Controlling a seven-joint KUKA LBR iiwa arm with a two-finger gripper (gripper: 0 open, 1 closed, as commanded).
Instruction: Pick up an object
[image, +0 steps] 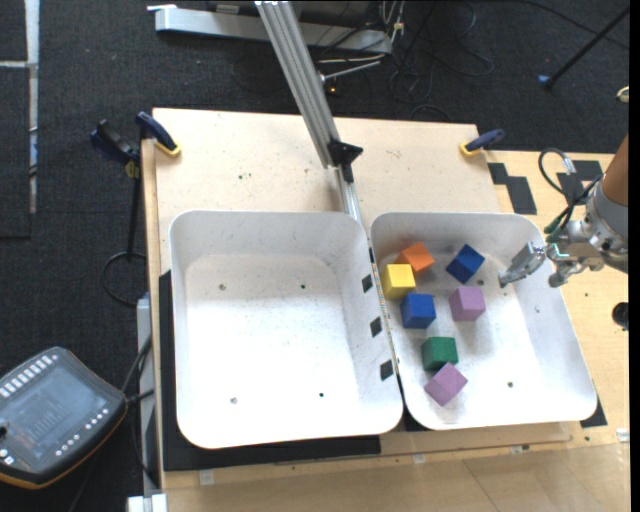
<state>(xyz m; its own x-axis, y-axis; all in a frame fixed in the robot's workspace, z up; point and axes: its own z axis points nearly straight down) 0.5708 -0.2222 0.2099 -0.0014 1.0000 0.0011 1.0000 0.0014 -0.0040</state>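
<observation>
The right bin (560, 350), smooth white plastic, holds seven small cubes: orange (418, 258), yellow (399, 278), two blue, two purple, green (439, 351). At the frame's right edge the gripper (522, 266) hangs over that bin; whether it is released or clenched, I cannot tell.

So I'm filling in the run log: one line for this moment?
pincer over right bin, near blue cube | holding nothing | seven cubes in right bin | pick not yet done

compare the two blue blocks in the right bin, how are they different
The upper blue block sits turned, corners pointing up and down like a diamond; the lower blue block lies nearly square to the view. The upper one stands apart, nearest the gripper; the lower one is crowded, just below the yellow block and above the green block. Both are similar blue cubes in the right bin.
</observation>
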